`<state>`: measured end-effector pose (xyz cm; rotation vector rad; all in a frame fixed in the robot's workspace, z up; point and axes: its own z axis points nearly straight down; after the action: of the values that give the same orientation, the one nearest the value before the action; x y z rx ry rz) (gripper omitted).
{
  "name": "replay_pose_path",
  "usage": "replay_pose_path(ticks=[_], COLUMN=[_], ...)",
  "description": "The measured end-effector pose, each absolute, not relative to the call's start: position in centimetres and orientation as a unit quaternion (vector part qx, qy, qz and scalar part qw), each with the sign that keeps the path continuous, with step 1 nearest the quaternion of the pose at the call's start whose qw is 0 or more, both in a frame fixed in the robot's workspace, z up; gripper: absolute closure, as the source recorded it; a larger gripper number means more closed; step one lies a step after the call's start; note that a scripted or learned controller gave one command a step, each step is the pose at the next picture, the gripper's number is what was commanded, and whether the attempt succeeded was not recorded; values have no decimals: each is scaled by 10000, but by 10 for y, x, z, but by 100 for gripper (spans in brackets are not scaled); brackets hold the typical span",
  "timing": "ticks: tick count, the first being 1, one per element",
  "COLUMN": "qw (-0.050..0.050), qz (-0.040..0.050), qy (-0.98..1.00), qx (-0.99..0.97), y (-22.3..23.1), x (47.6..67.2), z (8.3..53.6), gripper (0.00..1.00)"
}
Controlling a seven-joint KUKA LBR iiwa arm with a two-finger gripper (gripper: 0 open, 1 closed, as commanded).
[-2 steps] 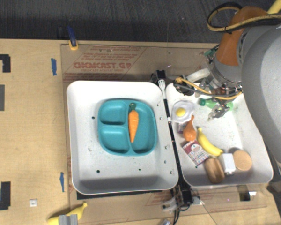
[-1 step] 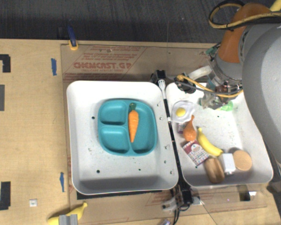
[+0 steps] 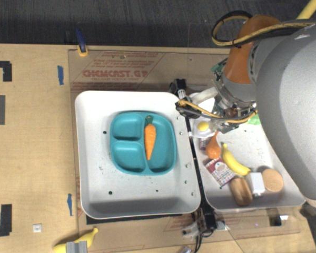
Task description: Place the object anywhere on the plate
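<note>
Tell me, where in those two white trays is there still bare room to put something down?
The left bin has bare floor all around the teal plate, widest along its near edge. On the plate, the two left compartments are free; the carrot lies in the right one. The right bin is crowded: a banana, a packet and other play food sit bunched beneath the arm.

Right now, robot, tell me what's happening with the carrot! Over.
Gripper over right bin, fingers unclear. Carrot lying on teal plate, across its divider, left bin. Nothing blocking it. Over.

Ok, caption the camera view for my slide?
Carrot lies on the teal plate in the left bin; arm over right bin.
</note>
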<state>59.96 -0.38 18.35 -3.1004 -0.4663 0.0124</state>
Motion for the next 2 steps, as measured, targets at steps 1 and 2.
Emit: replay_pose_path(ticks=[1, 2], qw=[32, 20], qz=[29, -17], qy=[-1469, -1578], qx=[-9891, -9875], y=[83, 166], x=[556, 560], z=[183, 244], gripper=[100, 100])
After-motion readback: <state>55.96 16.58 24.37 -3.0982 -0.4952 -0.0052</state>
